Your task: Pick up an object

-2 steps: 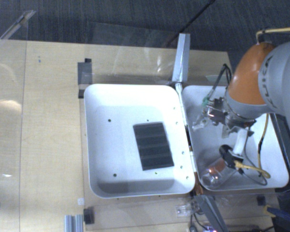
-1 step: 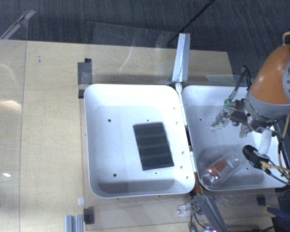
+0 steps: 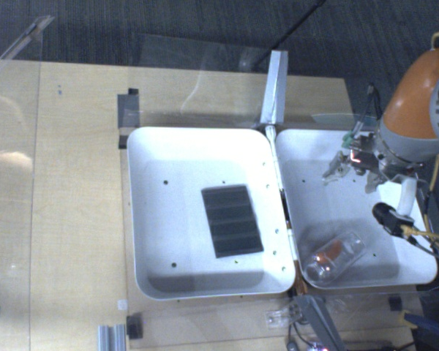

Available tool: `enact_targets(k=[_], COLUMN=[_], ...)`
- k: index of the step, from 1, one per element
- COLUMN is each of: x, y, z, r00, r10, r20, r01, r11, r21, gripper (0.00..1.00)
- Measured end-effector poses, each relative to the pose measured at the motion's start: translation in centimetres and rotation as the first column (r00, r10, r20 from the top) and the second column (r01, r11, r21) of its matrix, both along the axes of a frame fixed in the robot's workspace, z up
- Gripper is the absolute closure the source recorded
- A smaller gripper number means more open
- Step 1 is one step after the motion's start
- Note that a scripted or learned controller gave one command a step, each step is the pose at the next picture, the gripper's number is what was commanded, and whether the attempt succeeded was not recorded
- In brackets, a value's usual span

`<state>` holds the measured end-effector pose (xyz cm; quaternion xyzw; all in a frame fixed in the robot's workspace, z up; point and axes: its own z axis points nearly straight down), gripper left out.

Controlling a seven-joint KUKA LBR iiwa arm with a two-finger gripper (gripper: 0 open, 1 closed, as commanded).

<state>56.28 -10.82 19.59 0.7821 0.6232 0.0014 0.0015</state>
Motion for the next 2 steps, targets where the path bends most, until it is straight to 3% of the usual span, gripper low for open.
enact_targets(k=[1,2], x=[-3.7,3.9], y=[-1.7,-1.3], z=[-10.6,-10.7], r00=[0.999,0.985], r10=[0.047,0.172], r20=[0.01,0.007], r01=[-0.047,-0.172], r11=[0.999,0.985], r21=[-0.001,-0.002], gripper=[0.0,0.0])
